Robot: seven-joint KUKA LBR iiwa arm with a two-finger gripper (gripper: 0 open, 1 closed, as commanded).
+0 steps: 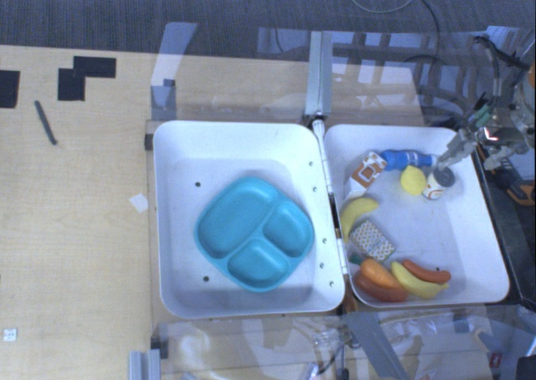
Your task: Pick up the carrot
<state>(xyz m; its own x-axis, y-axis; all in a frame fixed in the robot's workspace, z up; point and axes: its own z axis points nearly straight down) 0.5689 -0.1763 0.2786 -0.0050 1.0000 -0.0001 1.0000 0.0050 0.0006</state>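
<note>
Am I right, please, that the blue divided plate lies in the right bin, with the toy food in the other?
Not quite: the camera view shows the blue divided plate in the left bin; the toy food, including the carrot, lies in the right bin.

The orange carrot [378, 274] lies flat at the lower right of the frame, low in the right bin [469, 261], touching a banana [416, 281].

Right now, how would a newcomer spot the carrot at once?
Look in the right bin, at its near edge. The carrot lies there against the left end of a banana, below a checkered packet. It is the plain orange tapered piece; its neighbours are yellow or red.
</note>
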